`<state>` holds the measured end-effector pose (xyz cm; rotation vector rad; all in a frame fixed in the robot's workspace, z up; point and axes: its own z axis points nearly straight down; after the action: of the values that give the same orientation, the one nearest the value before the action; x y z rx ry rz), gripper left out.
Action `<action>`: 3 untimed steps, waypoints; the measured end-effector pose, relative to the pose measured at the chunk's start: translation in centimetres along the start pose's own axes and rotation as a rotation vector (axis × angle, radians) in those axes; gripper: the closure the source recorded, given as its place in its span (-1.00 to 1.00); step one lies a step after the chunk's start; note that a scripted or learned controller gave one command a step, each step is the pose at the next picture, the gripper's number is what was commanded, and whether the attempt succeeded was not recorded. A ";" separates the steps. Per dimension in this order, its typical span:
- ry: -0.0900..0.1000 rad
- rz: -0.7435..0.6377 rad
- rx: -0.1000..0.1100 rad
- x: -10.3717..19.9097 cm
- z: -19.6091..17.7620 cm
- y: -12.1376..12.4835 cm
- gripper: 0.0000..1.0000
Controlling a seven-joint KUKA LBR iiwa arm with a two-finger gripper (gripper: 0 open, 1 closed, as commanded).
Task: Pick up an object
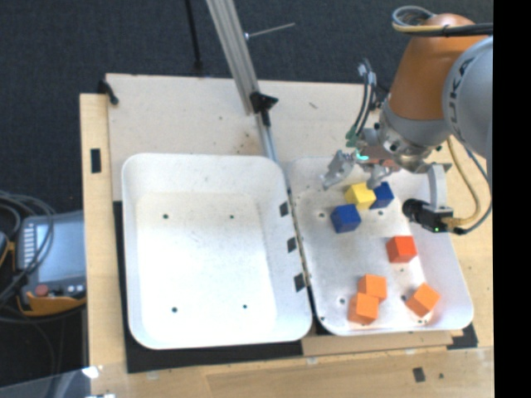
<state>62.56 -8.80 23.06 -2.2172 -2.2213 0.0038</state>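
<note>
My gripper (357, 175) hangs over the far end of the right bin (332, 305), reaching in from the right. Its fingers stand apart and hold nothing. Just in front of it lies a yellow block (361, 194), with a blue block (383, 194) touching its right side. A second blue block (346, 218) lies a little nearer and to the left. Several orange blocks rest in the near half of the bin: one (401, 248) at mid right, a pair (367, 297) close together, and one (423, 299) by the right corner.
The left bin (141, 181) sits beside the right one, their rims touching along the middle. A slanted metal pole (235, 44) rises behind the bins. A black cable and connector (427, 214) hang from the wrist over the right bin's right side.
</note>
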 end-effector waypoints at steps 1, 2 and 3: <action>0.000 0.000 -0.005 0.0 -0.2 0.1 -1.00; -0.002 0.004 0.001 -1.0 5.2 0.6 -1.00; -0.004 0.003 -0.007 -1.9 9.5 0.3 -1.00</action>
<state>62.82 -10.71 13.56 -2.2264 -2.2228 0.0007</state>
